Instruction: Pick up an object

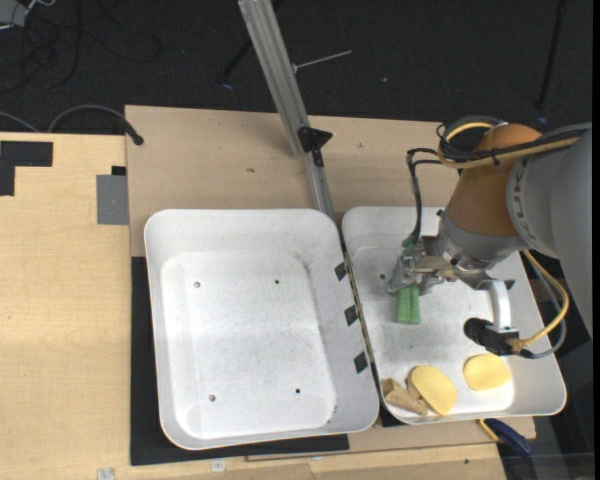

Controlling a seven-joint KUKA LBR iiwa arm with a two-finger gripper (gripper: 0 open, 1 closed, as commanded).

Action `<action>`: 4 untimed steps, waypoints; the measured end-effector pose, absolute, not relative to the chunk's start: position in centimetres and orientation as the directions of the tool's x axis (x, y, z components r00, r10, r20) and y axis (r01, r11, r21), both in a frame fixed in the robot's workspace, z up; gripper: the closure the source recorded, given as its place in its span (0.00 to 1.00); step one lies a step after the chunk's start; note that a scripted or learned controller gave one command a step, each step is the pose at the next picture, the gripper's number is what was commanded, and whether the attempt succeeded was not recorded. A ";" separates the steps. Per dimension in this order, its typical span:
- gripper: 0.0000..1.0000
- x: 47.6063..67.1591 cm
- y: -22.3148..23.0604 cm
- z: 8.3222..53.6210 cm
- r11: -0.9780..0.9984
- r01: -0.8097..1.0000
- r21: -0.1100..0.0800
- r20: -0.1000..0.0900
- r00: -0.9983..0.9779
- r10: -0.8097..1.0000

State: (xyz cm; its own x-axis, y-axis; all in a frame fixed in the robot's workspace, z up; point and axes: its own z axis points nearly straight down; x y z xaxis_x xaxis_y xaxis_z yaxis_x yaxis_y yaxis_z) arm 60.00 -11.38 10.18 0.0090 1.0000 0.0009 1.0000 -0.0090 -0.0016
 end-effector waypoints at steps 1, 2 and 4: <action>1.00 61.0 -11.1 15.6 0.000 1.000 0.002 0.000 0.000 1.000; 1.00 60.8 -10.9 19.9 0.001 1.000 0.002 0.000 -0.001 1.000; 1.00 60.7 -5.9 22.2 0.003 1.000 -0.004 0.002 -0.003 1.000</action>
